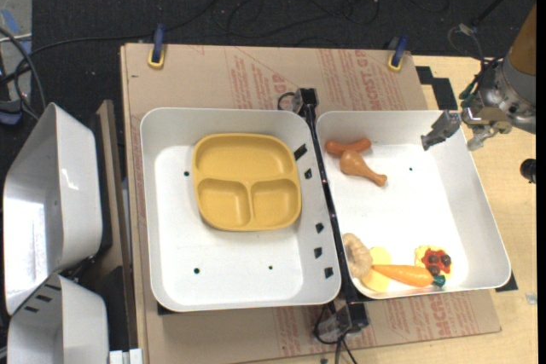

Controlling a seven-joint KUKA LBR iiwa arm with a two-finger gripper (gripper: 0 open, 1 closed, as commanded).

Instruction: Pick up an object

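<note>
While I hang over the right bin (478, 209), my fingers (450, 141) sit at its 1 o'clock corner, just above the far rim. They are apart, with nothing between them.

Right bin contents:
- an orange sausage-shaped piece (347, 147) at 11 o'clock, near the far wall;
- a tan drumstick (364, 170) touching it on the near side, thin end pointing to 4 o'clock;
- a beige lump (356, 254) at 7 o'clock, against the divider side;
- a flat yellow piece (381, 256) just beside the lump;
- a carrot (403, 274) lying along the near wall, partly on the yellow piece;
- a red-and-yellow item (434, 258) at 5 o'clock, touching the carrot's tip. Too small to tell what it is.

The drumstick and the sausage piece lie at 9 o'clock from my fingers, well apart from them. The near-wall cluster is farther off, toward 7 o'clock.

Left bin (171, 209): a yellow divided plate (247, 182), three compartments, resting flat, a little toward 12 o'clock of centre.

Both bins stand side by side, walls touching, on the brown worktop (256, 72). Two clamps with yellow jaws (156, 55) (397, 57) grip its far edge.
</note>
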